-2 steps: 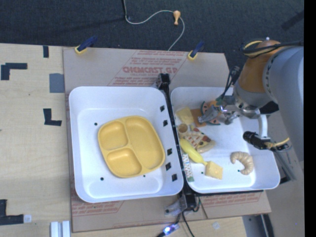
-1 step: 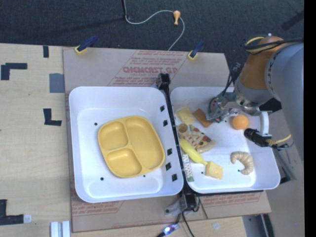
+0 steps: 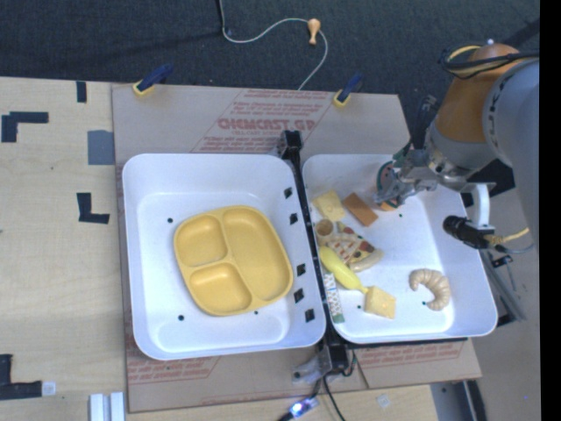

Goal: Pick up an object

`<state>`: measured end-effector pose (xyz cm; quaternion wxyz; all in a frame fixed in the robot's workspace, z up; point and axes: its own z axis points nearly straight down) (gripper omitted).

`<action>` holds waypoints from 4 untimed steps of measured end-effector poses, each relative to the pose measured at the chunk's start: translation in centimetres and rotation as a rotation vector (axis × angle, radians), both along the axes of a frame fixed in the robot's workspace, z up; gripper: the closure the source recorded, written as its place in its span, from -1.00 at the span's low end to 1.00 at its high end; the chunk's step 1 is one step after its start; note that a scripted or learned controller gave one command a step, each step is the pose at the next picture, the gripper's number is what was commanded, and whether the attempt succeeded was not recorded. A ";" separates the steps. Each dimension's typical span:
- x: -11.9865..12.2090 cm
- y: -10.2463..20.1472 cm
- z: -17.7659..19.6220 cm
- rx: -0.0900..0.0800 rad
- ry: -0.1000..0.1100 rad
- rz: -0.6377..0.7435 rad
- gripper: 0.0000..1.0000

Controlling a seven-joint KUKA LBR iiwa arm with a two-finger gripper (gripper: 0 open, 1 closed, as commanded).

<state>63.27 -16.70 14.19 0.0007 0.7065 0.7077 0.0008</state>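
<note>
The gripper hangs low over the far part of the right bin, just beside a small brown wedge-shaped piece. Whether it touches that piece cannot be told — its tip is dark and blurred, so how wide it stands cannot be told either, and nothing is seen held in it.

The bench is pale wood marked with dark tape shapes, and a sheet of printed cardboard lies on it under both bins, clipped at its far edge by two blue-and-yellow clamps. Beyond the bench lies dark carpet with a thin white cord curling across it.

The left bin holds a yellow divided plate with three compartments. The right bin holds the pickable things, grouped mostly along its left wall: a pale yellow block at the far end, then a slice of toy pizza, a yellow banana lying aslant beside it, and a wedge of cheese nearer the front. A croissant lies apart on the right.

The arm enters from the right, its orange band above the wrist, bending down toward the bin.
</note>
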 end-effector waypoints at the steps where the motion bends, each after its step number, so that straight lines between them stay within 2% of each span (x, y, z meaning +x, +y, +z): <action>1: -0.1 -0.8 5.9 -0.001 -0.003 -0.001 1.00; 2: -0.1 -0.7 8.4 0.000 0.000 0.000 1.00; 3: -3.3 3.4 9.3 0.001 0.004 0.002 1.00; 4: -6.9 6.2 8.1 0.000 0.007 0.000 1.00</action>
